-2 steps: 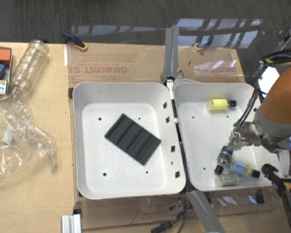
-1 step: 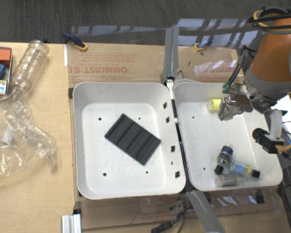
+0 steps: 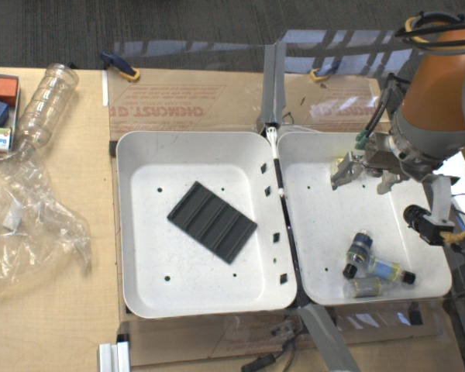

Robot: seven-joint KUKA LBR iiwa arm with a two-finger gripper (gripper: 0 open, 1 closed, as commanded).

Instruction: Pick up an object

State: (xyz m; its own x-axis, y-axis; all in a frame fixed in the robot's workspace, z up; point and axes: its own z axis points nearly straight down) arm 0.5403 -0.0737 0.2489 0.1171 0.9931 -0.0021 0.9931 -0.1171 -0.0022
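Two white bins sit side by side on the tabletop (image 3: pixel 62 316), and I'll use the right bin (image 3: pixel 318 281) as my landmark for everything.

In the camera view, the gripper (image 3: pixel 366 175) hangs over the far part of the right bin, toward its back wall, with the grey arm and its orange band rising off to the bin's right side. The jaws look spread apart, two metal fingers (image 3: pixel 342 173) splayed with open air between them, and nothing is caught in there. So they're empty, as far as I can see.

The pickable stuff is a small cluster of marker-like items (image 3: pixel 372 266) lying at the near-right corner of the right bin, well apart from the gripper. They're piled together, touching or overlapping, so it's hard to say how many there are. Left of the right bin, the other bin (image 3: pixel 139 285) holds a dark ribbed slab (image 3: pixel 212 222) lying flat, tilted diagonally.

My read: this is the approach step, no grasp made yet. The next move calls for bringing the jaws toward the near-right corner, over the cluster, then dropping straight down and closing on one piece. The tricky bit is that the items are bunched up close to the bin wall, so a finger could land on top of one instead of beside it.
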